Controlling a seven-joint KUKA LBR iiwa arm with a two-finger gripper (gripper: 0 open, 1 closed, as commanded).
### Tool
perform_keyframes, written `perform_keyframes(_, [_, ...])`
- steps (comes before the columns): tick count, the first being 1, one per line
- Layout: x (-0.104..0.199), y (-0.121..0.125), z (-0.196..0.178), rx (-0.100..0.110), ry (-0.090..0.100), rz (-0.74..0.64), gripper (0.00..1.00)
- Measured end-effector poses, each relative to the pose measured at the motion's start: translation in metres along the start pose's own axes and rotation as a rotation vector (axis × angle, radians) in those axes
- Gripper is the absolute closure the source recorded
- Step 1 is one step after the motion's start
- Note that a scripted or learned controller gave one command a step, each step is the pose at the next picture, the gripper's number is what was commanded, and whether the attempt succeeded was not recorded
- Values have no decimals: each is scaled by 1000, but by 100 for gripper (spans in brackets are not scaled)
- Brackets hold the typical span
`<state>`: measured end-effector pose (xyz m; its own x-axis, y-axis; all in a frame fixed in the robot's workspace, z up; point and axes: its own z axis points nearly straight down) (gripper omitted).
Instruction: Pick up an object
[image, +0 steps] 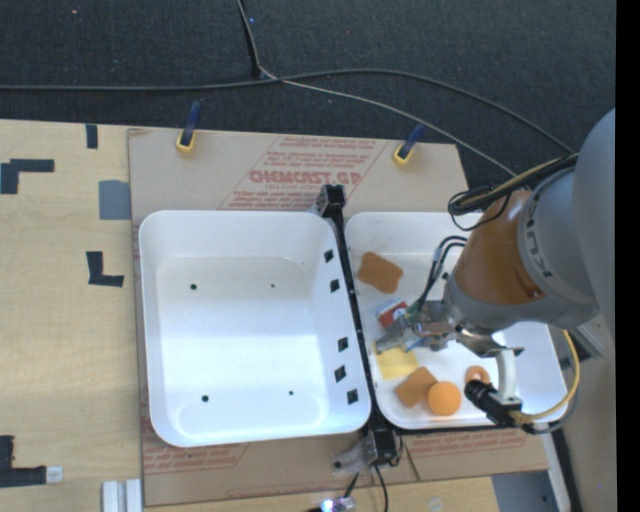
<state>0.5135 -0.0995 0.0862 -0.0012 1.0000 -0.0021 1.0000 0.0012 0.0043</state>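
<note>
Camera view: the gripper (408, 333) hangs low in the right bin (560, 372) — whether its fingers are spread I cannot tell. A yellow block (396, 364) lies just below them, an orange ball (444, 399) beyond. Crowding risks a glancing miss — my guess.

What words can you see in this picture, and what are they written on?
"CHEMCAST GP": big red letters on the brown board under the white bins.
Smaller red lines above and below it on the same board: too blurred to read.
Red print on the board's bottom edge, below the left bin: too blurred to read.
</note>
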Motion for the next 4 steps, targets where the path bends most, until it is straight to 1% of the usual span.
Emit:
perform_keyframes(1, [4, 46, 1, 1, 1, -1, 0])
perform_keyframes(2, [-3, 85, 1, 1, 1, -1, 0])
perform_keyframes(3, [5, 66, 1, 2, -1, 1, 0])
perform_keyframes(4, [5, 66, -8, 4, -1, 0, 100])
